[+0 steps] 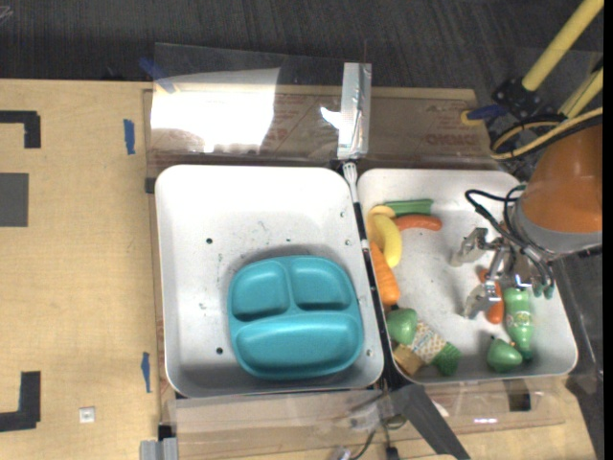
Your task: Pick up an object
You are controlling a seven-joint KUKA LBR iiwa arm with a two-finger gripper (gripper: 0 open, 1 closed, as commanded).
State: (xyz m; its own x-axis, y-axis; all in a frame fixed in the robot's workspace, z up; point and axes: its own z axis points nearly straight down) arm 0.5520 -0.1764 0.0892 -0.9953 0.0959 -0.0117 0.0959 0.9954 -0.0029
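- Low in the right bin [565, 357], closest to the camera, sat a small pile of toy food: a green round piece [402, 326], a tan block [410, 357] and a green cube [446, 356].
- Up at the right side of that bin was the gripper [490, 278], its metal fingers [469, 245] pointing down into the bin.
- It looked spread wide, and I could see nothing pinched between the fingers.
- Just under and to the right of the gripper lay a green bottle-shaped toy [518, 316], with a little orange piece [494, 309] beside it.
- That green toy stood long-ways from top to bottom in the view, touching or nearly touching the finger tips.
- So I think the nearest thing to grab lay a bit toward the camera and to the right of the fingers.
- Far to the left of the gripper, along the bin's left wall, lay a yellow banana [387, 238] and an orange carrot [385, 281].
- In the left bin [182, 257] sat a blue tray [295, 314].
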